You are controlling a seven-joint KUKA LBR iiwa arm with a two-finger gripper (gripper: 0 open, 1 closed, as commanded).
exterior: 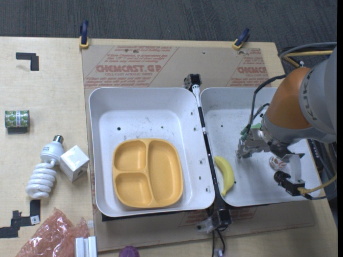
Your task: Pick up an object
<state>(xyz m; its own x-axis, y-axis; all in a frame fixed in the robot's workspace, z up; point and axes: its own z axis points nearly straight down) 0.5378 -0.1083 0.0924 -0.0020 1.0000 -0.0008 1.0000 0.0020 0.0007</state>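
Observation:
A yellow banana (225,174) lies in the right bin (225,106) against its left wall, near the front. A yellow divided plate (147,172) rests in the left bin (107,116). My gripper (244,148) reaches down into the right bin, a short way right of and slightly behind the banana, close to the bin floor. The grey wrist and orange band (292,103) hide much of the bin's right half. No object shows between the gripper's tips.
Left of the bins on the bench lie a spiral light bulb (44,169), a white cube (74,163), a small green can (16,119) and pink crumpled wrap (51,237). Cables (300,189) hang by the arm at the right bin's front corner.

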